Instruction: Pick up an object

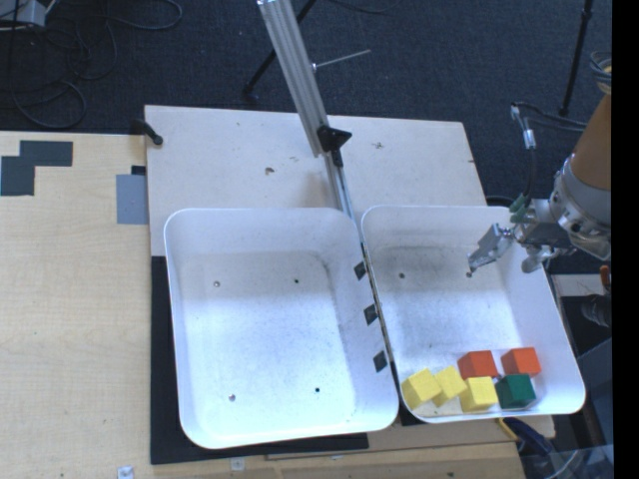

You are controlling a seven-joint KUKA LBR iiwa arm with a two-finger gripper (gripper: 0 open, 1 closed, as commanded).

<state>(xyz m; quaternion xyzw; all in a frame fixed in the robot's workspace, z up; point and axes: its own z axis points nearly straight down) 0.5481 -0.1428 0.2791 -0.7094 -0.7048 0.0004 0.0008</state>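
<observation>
Several small blocks lie clustered in the near right corner of the right bin point(439, 297): three yellow ones point(423, 385) point(449, 380) point(479, 394), two orange-red ones point(477, 363) point(521, 360) and a green one point(516, 391). My gripper point(507, 254) hangs over the bin's far right side, well behind the blocks and apart from them. Its two fingers stand open, with nothing between them.
The left bin point(260, 317) sits beside the right one, separated by a shared rim with black clips point(371, 314). A slanted metal rail point(300, 78) rises behind the bins over the white board. Wooden bench surface point(70, 297) lies to the left.
</observation>
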